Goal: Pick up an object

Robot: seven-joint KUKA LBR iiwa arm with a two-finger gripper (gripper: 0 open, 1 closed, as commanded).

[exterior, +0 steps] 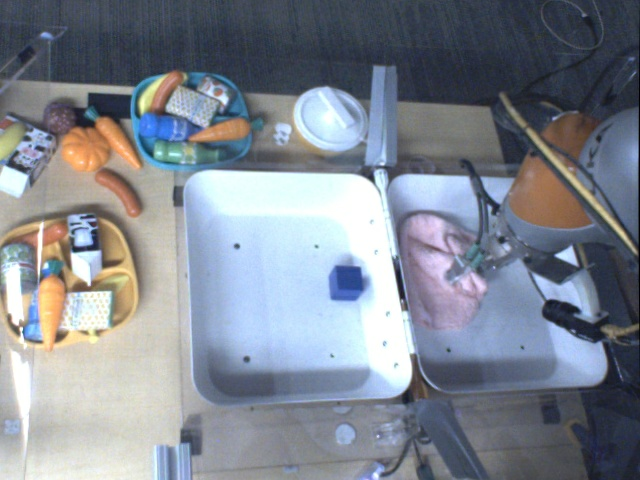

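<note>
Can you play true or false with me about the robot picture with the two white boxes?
1. A blue block sits in the left bin. True.
2. The pink cloth lies in the left bin too. False: it lies in the right bin.
3. The gripper is over the pink cloth. True.
4. The blue block touches the cloth. False: they are apart, in separate bins.
5. A small pumpkin sits on the table left of the bins. True.
</note>
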